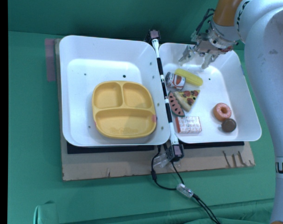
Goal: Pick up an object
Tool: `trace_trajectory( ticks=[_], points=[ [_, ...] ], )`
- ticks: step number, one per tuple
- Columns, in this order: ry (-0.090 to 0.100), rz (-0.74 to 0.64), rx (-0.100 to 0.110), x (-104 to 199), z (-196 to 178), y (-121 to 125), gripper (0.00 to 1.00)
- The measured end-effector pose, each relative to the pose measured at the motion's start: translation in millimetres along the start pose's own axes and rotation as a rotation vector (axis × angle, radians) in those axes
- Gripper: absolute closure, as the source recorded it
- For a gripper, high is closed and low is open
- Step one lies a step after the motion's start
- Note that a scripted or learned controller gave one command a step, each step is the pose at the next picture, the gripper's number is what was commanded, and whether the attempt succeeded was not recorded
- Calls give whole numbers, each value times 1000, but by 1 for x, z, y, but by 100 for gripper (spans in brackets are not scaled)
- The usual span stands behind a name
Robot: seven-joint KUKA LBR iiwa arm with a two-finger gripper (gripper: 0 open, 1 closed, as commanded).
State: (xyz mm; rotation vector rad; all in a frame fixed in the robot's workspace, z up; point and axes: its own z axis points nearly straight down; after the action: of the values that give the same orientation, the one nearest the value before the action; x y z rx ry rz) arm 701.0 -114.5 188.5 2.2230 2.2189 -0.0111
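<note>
My gripper point(195, 59) hangs over the back of the right bin point(239, 85), its fingers point(185, 56) spread open with nothing between them. Just below it lies a yellow corn cob point(189, 77). A red and white can point(175, 80) rests to the left of the corn. Nearer the front sit a pizza slice point(188, 98), a watermelon slice point(176, 104) and a small pink-and-white carton point(189, 124). A pink donut point(222, 111) and a brown chocolate donut point(229, 125) lie at the bin's right side.
The left bin point(80, 64) holds a yellow divided plate point(124, 109). A black-and-white rod point(162, 83) runs along the seam between the bins. Cables point(178, 183) trail off the cardboard base at the front. The grey arm point(267, 78) covers the right edge.
</note>
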Motion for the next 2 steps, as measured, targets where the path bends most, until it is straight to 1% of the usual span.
trace_trajectory(
  ticks=[1, 2],
  points=[
    [-11, 6, 1, 11, 2, -1, 0],
    [-9, 4, 2, 12, 2, -1, 0]
  ],
)
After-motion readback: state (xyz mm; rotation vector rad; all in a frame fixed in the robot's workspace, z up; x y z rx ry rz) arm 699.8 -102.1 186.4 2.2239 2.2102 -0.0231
